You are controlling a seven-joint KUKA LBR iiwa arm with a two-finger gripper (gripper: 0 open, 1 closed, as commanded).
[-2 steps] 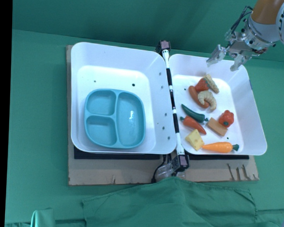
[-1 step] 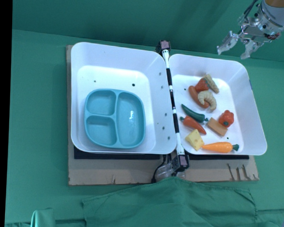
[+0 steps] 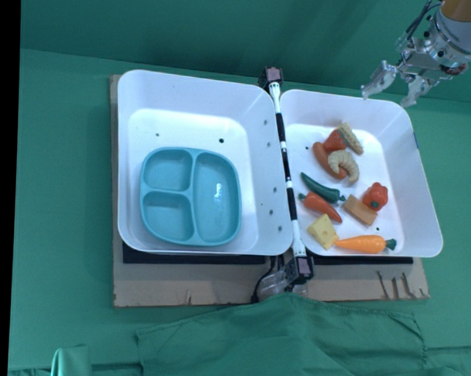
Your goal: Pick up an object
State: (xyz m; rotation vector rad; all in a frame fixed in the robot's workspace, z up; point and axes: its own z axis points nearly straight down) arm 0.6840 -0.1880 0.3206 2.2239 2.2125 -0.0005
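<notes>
Two white bins sit side by side on a green bench. The gripper (image 3: 391, 87) hangs open above the far edge of the right bin (image 3: 420, 190), its fingers spread and holding nothing. Toy food lies in that bin: a shrimp (image 3: 345, 164), a green pepper (image 3: 320, 185), two carrots (image 3: 362, 243), a cheese wedge (image 3: 323, 231) and a red pepper (image 3: 375, 196). A blue divided plate (image 3: 190, 196) rests in the left bin (image 3: 192, 101).

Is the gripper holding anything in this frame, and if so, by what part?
Nothing is held. The gripper hangs open above the far rim of the right bin, jaws spread with nothing between them; the toy foods lie in the bin.
</notes>
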